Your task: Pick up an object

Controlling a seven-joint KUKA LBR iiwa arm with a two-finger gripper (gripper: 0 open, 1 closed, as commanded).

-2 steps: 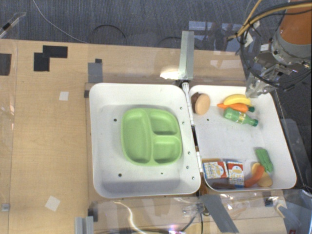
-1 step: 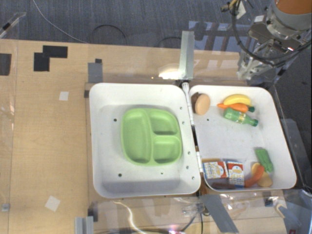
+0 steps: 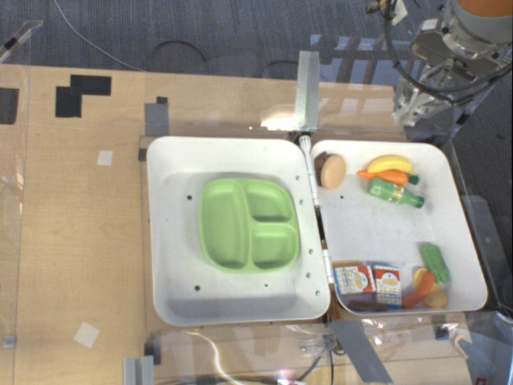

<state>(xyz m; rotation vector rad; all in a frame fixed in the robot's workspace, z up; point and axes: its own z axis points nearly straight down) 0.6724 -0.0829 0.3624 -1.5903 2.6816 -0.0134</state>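
Nothing is being held yet, as far as the camera view is showing: the task is sitting at its start, w/ every pickable item lying in the right bin [image 3: 457,184] and the arm [image 3: 473,14] hanging above and beyond that bin's far right corner, well apart from the contents. The gripper [image 3: 413,103] is showing up as a pale blur just past the bin's far rim; can't tell whether it's released or clenched, but nothing visible is sitting in it. So approach, descent, grasp and lift are all remaining, in my judgement.

Nearest candidates, taking the right bin as landmark: a banana [image 3: 389,164] is lying at its far middle, long axis running roughly across the bin, left-right. Touching it on the near side, an orange carrot [image 3: 387,176] is pointing the same way. Just nearer again, a green bottle [image 3: 394,193] is lying on its side, axis slanting slightly, its narrower end probably pointing toward the bin's right wall. A brown egg-like item [image 3: 332,170] is resting against the bin's left wall. Two small cartons [image 3: 367,281] are lying along the near rim, and a green block [image 3: 434,263] is lying diagonally at the near right corner.
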